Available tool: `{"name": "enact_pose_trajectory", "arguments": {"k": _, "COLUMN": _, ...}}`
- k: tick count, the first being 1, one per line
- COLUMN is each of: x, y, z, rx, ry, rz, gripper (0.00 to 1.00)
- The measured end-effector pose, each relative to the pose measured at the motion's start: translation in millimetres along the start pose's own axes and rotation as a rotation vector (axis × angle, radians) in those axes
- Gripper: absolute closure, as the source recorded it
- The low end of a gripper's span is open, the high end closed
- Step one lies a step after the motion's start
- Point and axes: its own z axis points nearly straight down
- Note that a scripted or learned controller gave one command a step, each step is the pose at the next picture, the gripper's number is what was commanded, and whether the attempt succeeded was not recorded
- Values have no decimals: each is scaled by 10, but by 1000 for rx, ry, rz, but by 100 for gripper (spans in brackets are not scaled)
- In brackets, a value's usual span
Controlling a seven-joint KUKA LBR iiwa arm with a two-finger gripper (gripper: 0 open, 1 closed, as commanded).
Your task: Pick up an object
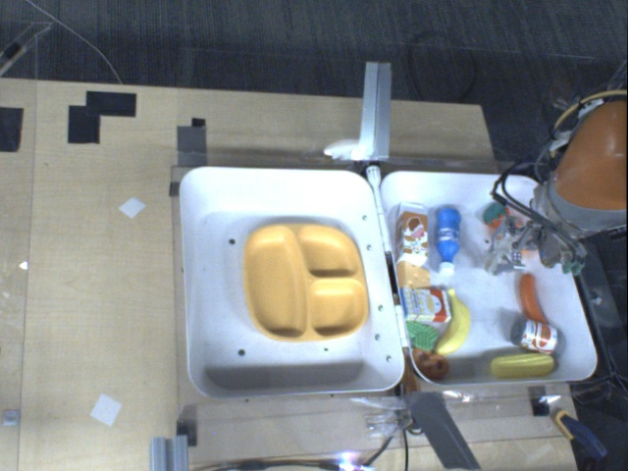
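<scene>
Nearest me, a yellow lemon (522,364) lies along the right bin's (586,334) front wall beside a can (538,337). My gripper (507,253) hangs over bare floor; grip state unreadable. I'd judge the lemon light, firm, slippery: pinch across its middle.

Looks like a robotics lab: pale wooden bench (88,292) with black marker patches (98,114) and taped squares, 2 white bins (196,263) clamped by metal brackets (377,106), loose cables (59,37) on dark carpet at the far side, toy food as test props.
</scene>
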Motion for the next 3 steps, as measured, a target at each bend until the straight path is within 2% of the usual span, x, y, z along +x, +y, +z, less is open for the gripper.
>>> {"name": "enact_pose_trajectory", "arguments": {"k": 1, "x": 1057, "y": 497, "z": -804, "rx": -3, "ry": 20, "rz": -107, "gripper": 100}}
{"name": "enact_pose_trajectory", "arguments": {"k": 2, "x": 701, "y": 791, "z": -2205, "rx": 2, "ry": 17, "rz": 257, "gripper": 100}}
{"name": "enact_pose_trajectory", "arguments": {"k": 3, "x": 707, "y": 789, "z": -2188, "rx": 2, "ry": 21, "rz": 257, "gripper": 0}}
